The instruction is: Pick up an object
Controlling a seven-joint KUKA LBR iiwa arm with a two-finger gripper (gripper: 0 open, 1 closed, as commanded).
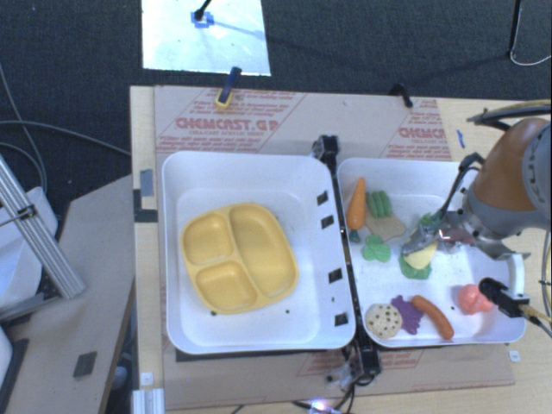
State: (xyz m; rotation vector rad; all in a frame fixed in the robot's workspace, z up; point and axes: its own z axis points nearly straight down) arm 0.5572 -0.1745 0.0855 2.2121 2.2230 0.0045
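From where I stand there are 2 shallow white bins side by side on a brown board printed "CHEMCAST GP" in red (227, 124), the same wording repeated at a slant near the far right corner. The left bin (177, 231) holds a yellow 3-compartment tray (239, 255), lying flat, w/ nothing in its sections. The right bin (405, 172) has the toy food: an orange carrot (356, 202) near the bin's left wall, a green ridged piece (379, 203) just beside it, a tan flat piece (388, 226) below those, a small green leafy bit (375, 249), a round speckled cookie (383, 320) at the near edge, a purple bunch of grapes (407, 311) touching it, a red-orange sausage (433, 316) lying at a slant next to that, and a pink lump (469, 298) further right. The arm comes in from the right, orange band over grey wrist, and the gripper (429, 238) is down in the right bin, right at a yellow-and-green piece (417, 258) about mid-bin. Can't tell whether it's clenched or released, or whether it has hold of that piece; the tips blur into it. Beyond the board, a pale sheet (205, 26) lies on the dark carpet w/ a blue mark on it, and a yellow-and-blue clamp (228, 90) sits at the board's far edge.
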